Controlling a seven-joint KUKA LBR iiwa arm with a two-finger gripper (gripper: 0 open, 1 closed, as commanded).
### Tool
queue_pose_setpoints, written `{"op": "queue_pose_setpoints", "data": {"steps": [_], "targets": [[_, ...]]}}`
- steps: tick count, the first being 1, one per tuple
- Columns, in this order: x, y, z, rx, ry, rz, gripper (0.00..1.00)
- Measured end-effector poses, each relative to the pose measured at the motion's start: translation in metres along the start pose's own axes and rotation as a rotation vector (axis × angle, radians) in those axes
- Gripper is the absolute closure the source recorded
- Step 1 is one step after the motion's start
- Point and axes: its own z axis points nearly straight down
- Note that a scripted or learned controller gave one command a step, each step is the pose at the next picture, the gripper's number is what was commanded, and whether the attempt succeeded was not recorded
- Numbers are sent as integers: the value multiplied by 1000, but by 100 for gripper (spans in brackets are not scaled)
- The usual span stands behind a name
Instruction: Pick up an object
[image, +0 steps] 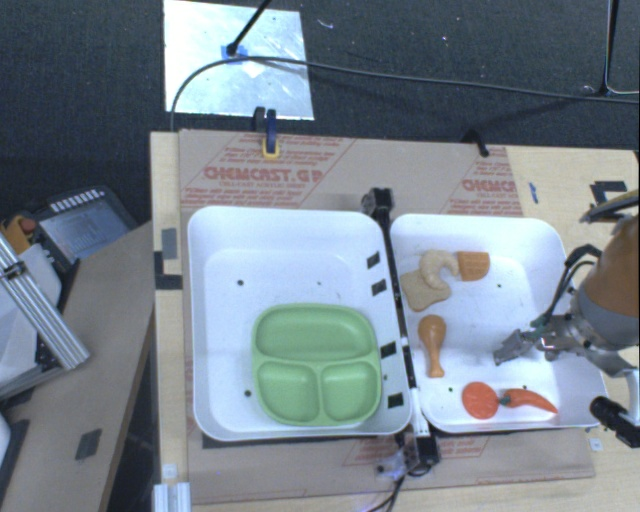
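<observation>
Nearest the camera in the right bin (545, 240) lie a tomato (480, 400) and carrot (528, 402), touching; just above them hangs the claw (512, 347), whether spread or pressed together I cannot tell; a drumstick (432, 342) lies beside it, with bread (427, 278) beyond; descending here, it may land between items and grasp nothing; the left bin (225, 250) holds a green tray (316, 362).

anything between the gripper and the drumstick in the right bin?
No. In the camera view only bare white bin floor separates the gripper from the drumstick.
</observation>
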Motion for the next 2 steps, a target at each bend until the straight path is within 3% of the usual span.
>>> {"op": "queue_pose_setpoints", "data": {"steps": [1, 2], "targets": [[0, 0, 26, -2, -1, 0, 0], [0, 2, 14, -7, -3, -1, 100]]}}
